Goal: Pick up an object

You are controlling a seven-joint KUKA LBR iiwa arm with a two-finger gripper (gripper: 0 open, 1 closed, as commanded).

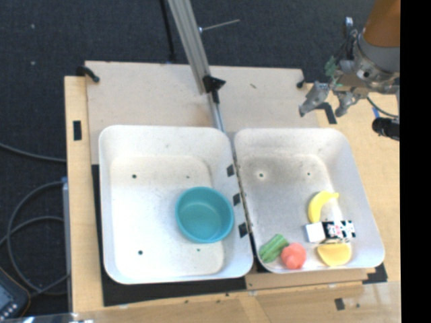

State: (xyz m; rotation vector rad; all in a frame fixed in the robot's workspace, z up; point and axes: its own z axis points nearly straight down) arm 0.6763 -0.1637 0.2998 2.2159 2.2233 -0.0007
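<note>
My gripper (pixel 331 105) hangs over the bench just beyond the far edge of the right bin (pixel 289 180), fingers spread apart and nothing between them. In the near right corner of that bin lie a yellow banana (pixel 322 204), a small white and black box (pixel 331 231), a yellow wedge (pixel 335 254), a red ball (pixel 293 256) and a green piece (pixel 272 247). A teal bowl (pixel 204 214) sits in the left bin (pixel 135 200), toward its near right side.
A slanted aluminium pole (pixel 192 42) rises from a mount at the back, between the two bins. Black clips (pixel 237 200) join the bins along their shared edge. Cables lie on the floor to the left of the bench.
</note>
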